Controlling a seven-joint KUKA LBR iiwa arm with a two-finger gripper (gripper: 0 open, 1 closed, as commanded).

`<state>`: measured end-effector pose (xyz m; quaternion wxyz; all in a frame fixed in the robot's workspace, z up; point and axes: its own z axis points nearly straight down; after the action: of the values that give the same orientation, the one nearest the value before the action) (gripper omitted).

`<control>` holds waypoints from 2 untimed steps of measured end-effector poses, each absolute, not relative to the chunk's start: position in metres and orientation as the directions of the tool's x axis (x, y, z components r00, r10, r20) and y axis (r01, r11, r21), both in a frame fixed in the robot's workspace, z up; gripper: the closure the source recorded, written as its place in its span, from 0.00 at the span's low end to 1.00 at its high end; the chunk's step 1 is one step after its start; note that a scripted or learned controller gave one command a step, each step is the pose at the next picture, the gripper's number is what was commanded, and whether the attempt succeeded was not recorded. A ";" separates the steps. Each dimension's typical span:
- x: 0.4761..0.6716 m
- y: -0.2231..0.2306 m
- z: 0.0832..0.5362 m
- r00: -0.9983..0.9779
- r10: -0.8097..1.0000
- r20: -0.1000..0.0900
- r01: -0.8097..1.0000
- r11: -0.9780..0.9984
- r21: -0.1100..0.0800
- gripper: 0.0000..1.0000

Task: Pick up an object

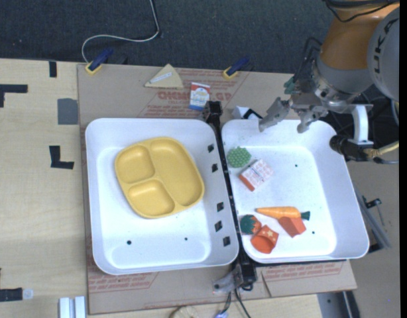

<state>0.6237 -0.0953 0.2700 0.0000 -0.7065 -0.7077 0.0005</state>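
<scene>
Cardboard-covered counter (124, 91) bore two bins, and in the right bin (323, 177) lay a toy carrot (278, 212), probably light, stiff plastic, best pinched mid-body, while the gripper (288, 116) hovered apart, fingers spread wide, holding nothing.

plate (159, 177): yellow
bins (104, 197): white
carrot (280, 212): orange, green top
ball (238, 156): green, dotted
packet (256, 174): white, red-orange edge
</scene>
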 end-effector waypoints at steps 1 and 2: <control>0.585 -0.110 0.157 0.000 1.000 0.001 1.000 0.000 -0.007 0.00; 0.591 -0.098 0.086 -0.001 1.000 0.000 1.000 0.001 0.001 0.00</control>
<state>0.5913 -0.0976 0.0861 -0.0006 -0.7068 -0.7074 -0.0003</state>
